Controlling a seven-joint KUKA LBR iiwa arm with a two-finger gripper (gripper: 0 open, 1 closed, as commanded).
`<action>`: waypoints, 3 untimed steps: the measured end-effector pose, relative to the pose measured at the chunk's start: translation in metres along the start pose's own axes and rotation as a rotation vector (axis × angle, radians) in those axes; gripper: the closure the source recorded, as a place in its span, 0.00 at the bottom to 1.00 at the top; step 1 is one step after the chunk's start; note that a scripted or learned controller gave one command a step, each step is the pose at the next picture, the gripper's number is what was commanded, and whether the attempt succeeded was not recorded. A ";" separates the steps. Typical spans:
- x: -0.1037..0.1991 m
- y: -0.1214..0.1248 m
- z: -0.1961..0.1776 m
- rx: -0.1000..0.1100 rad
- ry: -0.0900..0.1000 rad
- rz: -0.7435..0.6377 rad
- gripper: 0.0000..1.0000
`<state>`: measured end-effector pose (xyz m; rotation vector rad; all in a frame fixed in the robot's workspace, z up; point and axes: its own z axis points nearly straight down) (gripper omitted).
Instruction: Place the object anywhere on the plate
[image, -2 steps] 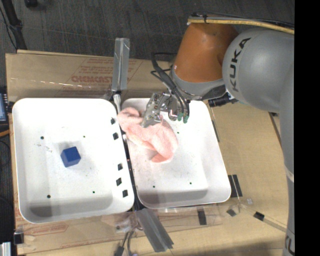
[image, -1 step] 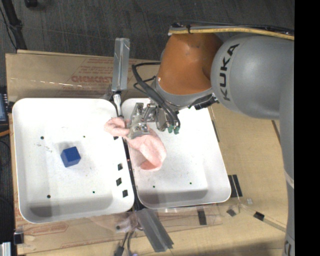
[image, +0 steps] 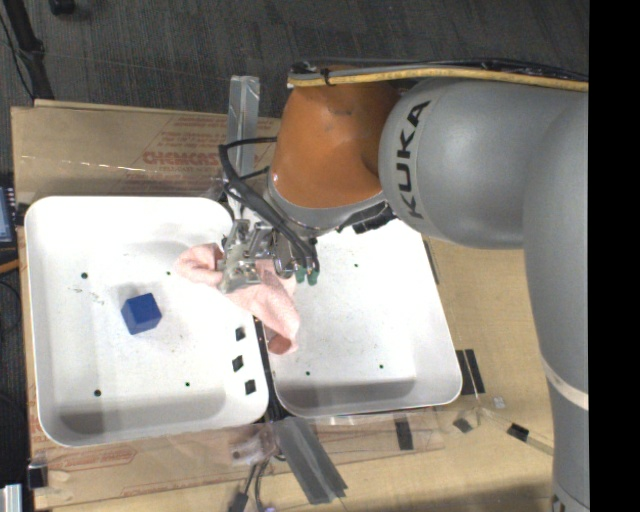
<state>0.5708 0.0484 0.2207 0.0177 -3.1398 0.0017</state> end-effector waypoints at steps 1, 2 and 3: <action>0.011 0.040 -0.007 0.000 0.001 0.002 1.00; 0.028 0.089 -0.010 0.001 0.002 0.000 1.00; 0.028 0.089 -0.010 0.001 0.001 0.000 0.00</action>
